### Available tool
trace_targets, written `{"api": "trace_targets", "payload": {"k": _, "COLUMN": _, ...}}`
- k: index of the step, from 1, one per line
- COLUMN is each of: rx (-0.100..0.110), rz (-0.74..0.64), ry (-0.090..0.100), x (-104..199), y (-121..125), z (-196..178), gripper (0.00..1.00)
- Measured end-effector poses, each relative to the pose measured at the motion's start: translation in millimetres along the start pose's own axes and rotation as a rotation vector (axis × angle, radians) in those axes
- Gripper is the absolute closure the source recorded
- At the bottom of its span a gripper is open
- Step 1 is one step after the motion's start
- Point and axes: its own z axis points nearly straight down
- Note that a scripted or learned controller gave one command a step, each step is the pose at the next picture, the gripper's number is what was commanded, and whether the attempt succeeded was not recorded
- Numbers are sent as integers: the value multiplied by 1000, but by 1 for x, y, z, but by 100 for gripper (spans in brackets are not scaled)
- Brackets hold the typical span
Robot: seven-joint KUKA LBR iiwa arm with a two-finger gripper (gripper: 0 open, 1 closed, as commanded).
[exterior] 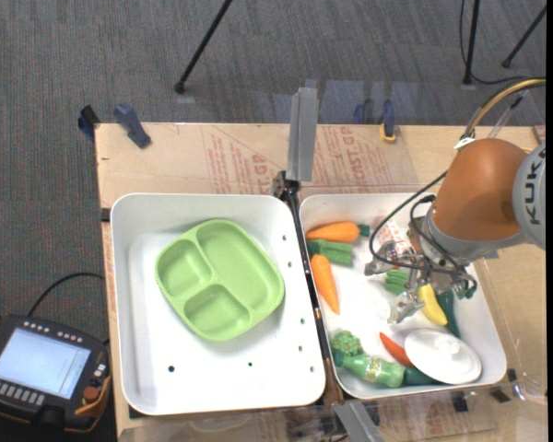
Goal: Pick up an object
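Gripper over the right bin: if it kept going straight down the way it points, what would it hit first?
Probably the yellow toy, which lies right at the gripper, beside a dark green piece. Depth is hard to judge from this slanted view, so it could instead land on bare floor of the right bin.

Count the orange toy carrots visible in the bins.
2, both in the right bin: one carrot lies along the far-left corner, the other carrot lies along the left wall nearer the camera. The arm covers part of that bin, so more may be hidden.
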Motion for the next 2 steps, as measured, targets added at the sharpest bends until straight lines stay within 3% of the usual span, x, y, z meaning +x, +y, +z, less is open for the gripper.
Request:
{"api": "trace_targets", "payload": {"k": 1, "rx": 0, "rz": -5, "ry": -2, "x": -2, "y": 2, "z": -10, "gripper": 100}}
{"api": "trace_targets", "payload": {"k": 2, "rx": 2, "rz": 283, "ry": -2, "x": -63, "y": -40, "z": -35, "gripper": 100}}
